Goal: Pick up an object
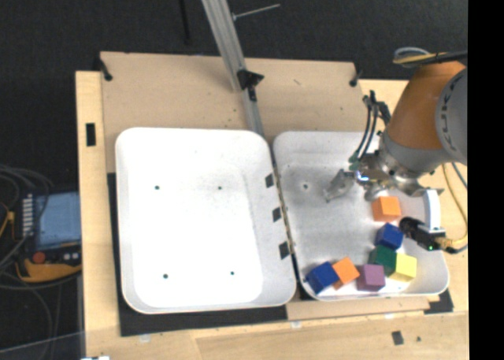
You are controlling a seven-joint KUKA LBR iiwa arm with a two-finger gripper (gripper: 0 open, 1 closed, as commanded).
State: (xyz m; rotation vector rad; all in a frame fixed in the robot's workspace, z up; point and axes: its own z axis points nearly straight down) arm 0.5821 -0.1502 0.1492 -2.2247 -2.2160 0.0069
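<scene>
Several small blocks lie in the right bin (315, 154). An orange block (386, 207) sits near the bin's right side, just below the wrist. Further toward the front are a blue block (389, 235), a green block (383, 257) and a yellow block (405, 265). Along the front wall lie a purple block (372, 276), a second orange block (346, 270) and a second blue block (321, 276). My gripper (344, 183) hangs low over the bare middle of the right bin, left of the upper orange block. I see nothing held in it.
The left bin (193, 217) stands beside the right one, with a row of dark clips between them. A slanted metal rail (224, 31) runs down from the top to the bins' back edge. Cables hang from the wrist on the right.
</scene>
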